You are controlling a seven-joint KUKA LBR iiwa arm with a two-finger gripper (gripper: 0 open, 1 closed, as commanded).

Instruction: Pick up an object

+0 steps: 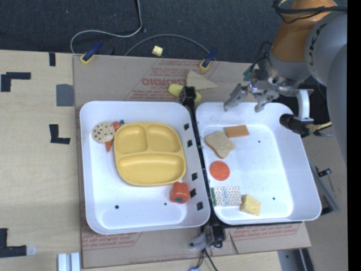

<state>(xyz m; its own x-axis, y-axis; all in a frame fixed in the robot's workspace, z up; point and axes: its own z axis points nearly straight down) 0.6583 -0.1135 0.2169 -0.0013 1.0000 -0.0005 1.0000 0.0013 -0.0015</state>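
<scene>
My gripper point(246, 101) hangs over the far edge of the right bin point(293, 168), fingers spread apart with nothing between them. In that bin lie an orange cracker-like slab point(236, 131), a tan bread slice point(220, 144), a red-orange disc point(220, 170), a small printed packet point(227, 196) and a yellow cheese chunk point(250, 205). The slab and bread sit just in front of the gripper, lower in the view. The left bin point(96, 202) holds a yellow divided plate point(149, 153), a cookie point(102, 132), a small orange piece point(117, 126) and a red pepper-like toy point(180, 192).
Black clips point(192, 145) run along the seam between the bins. A yellow object point(176, 89) and a tan wedge point(200, 81) lie on the cardboard behind the bins. A cable point(118, 35) and a small yellow cube point(157, 51) sit at the back.
</scene>
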